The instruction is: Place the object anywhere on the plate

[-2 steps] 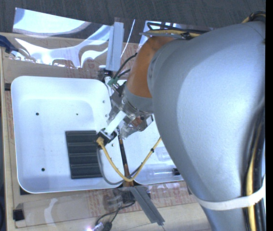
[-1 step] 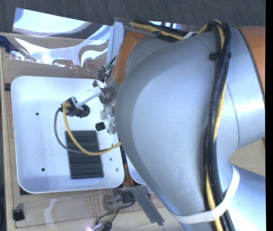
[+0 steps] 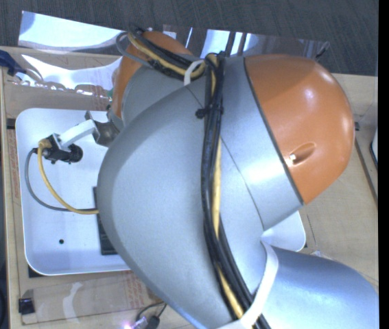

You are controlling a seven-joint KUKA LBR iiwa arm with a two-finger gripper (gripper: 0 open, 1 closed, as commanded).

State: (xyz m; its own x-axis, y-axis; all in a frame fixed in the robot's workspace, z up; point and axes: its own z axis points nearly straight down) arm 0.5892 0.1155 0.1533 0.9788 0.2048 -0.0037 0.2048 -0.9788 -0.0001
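My grey arm [image 3: 201, 184] with its orange band [image 3: 304, 122] is close to the camera and covers most of both bins. Its wrist and gripper [image 3: 102, 133] reach over the upper part of the left white bin [image 3: 36, 184]. The gripper end is mostly hidden behind the arm's body. A dark flat shape [image 3: 105, 233] sticks out from under the arm's edge on the left bin's floor; I cannot tell what it is. A tiny dark speck [image 3: 62, 240] lies on the bin floor near the front.
The left bin's white floor shows along its left and front sides. A corner of the right bin [image 3: 291, 237] peeks out below the orange band. Papers and a cardboard strip [image 3: 57, 91] lie behind the left bin, and bare bench wood [image 3: 77, 297] lies in front.
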